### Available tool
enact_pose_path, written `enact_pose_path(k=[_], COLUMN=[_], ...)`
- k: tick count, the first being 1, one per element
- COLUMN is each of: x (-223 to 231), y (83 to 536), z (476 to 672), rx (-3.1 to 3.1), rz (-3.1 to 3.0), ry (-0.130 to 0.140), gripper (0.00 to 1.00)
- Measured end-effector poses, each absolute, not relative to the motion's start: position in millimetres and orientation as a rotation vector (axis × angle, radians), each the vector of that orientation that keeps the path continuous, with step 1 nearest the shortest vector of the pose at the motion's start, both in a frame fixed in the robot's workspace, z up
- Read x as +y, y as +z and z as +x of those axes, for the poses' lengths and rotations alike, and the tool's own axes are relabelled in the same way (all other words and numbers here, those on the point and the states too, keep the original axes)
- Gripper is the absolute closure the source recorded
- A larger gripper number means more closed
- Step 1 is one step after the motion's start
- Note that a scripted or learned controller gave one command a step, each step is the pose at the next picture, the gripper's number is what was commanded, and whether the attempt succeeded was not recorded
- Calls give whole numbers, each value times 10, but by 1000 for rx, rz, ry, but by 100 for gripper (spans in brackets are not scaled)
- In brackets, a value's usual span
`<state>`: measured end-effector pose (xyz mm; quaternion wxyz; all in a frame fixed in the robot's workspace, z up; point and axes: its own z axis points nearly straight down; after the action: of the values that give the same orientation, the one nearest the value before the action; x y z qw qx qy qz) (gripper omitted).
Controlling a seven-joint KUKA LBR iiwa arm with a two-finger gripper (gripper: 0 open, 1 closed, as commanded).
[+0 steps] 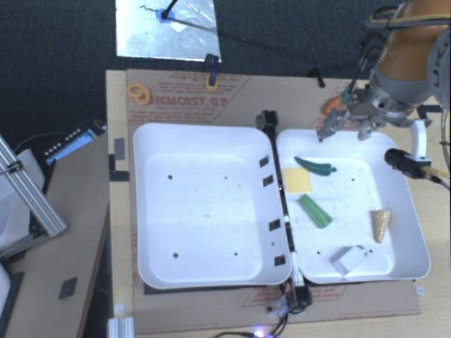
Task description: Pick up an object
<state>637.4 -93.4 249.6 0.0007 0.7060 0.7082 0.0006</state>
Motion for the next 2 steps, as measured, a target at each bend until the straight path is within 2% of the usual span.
enact_pose_path(k=[1,2], x=[-870,-879], y=[1567,1622], z=[6247,6271], rx=[2228,2222], rz=[2224,2219], ry=[-7,1], gripper=[0,0])
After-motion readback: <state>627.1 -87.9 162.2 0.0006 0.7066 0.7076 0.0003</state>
